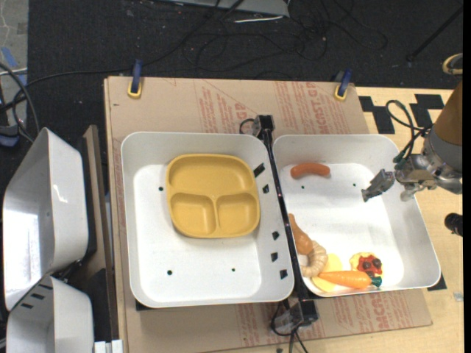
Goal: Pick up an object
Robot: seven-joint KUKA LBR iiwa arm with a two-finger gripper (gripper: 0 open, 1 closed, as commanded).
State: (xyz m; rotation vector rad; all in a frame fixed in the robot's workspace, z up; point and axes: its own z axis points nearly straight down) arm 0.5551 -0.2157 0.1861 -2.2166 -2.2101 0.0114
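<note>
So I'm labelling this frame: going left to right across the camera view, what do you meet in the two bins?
Yellow divided plate in the left bin → sausage in the right bin → gripper reaching in from the right. The toy food heaped at the right bin's near edge overlaps, so I leave it out.

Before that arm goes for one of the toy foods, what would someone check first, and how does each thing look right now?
1. Gripper carries nothing already: ok, nothing shows at its tip.
2. Gripper is over the right bin, where the food lies: ok, near its right wall.
3. Sausage lies alone with free space around it: ok.
4. Carrot is easy to take: not ok, it is crowded among other pieces in the bin's near corner.
5. Yellow plate is out of the way: ok, it sits in the left bin.
6. Fingers are open wide enough: cannot tell.
</note>
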